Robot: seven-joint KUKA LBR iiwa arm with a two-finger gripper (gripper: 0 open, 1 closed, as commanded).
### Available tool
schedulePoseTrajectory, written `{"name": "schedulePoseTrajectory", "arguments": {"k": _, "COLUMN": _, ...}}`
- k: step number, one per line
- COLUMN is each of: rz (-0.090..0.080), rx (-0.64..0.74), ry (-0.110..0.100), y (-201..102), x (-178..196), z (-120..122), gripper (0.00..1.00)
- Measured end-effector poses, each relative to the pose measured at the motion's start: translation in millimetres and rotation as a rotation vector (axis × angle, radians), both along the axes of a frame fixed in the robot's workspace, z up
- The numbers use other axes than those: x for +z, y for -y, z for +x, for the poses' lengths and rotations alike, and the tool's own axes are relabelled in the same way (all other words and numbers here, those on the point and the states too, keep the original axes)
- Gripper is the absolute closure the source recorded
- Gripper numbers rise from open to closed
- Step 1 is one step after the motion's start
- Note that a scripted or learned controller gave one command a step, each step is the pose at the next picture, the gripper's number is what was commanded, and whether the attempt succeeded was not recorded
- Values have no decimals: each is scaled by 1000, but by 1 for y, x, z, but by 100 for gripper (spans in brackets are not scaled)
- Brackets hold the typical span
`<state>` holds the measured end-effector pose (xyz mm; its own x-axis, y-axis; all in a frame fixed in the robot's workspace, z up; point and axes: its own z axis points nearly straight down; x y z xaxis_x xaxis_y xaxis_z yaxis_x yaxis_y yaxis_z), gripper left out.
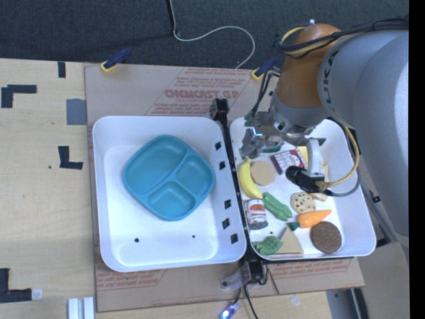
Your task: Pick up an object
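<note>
My gripper (253, 142) hangs low over the far left part of the right bin (362, 208), just above the banana (249, 179) and a round tan biscuit (263, 173). Nothing can be seen held in it. The grey arm with its orange band (306, 65) covers the bin's far right side. Beside the gripper lies a red-and-white packet (287, 159). Nearer the front are a green pea pod (277, 206), a small can (255, 213), a chip cookie (301, 201), a carrot (312, 218) and a brown round cookie (325, 236).
The left bin (109, 198) holds a blue divided plate (169, 177). A black divider (229, 178) separates the two bins. A green leafy piece (267, 246) and a sandwich wedge (289, 243) lie at the right bin's front edge. A cable (339, 178) loops beside the wrist.
</note>
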<state>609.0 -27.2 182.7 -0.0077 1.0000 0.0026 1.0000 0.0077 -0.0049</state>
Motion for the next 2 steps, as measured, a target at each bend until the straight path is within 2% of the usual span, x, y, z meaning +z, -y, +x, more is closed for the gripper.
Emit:
{"name": "schedulePoseTrajectory", "arguments": {"k": 1, "rz": -1, "rx": -4, "ry": 21, "y": -22, "x": 173, "z": -40, "gripper": 100}}
{"name": "schedulePoseTrajectory", "arguments": {"k": 2, "rz": -1, "rx": -2, "ry": 6, "y": -66, "x": 193, "z": -88, "gripper": 100}}
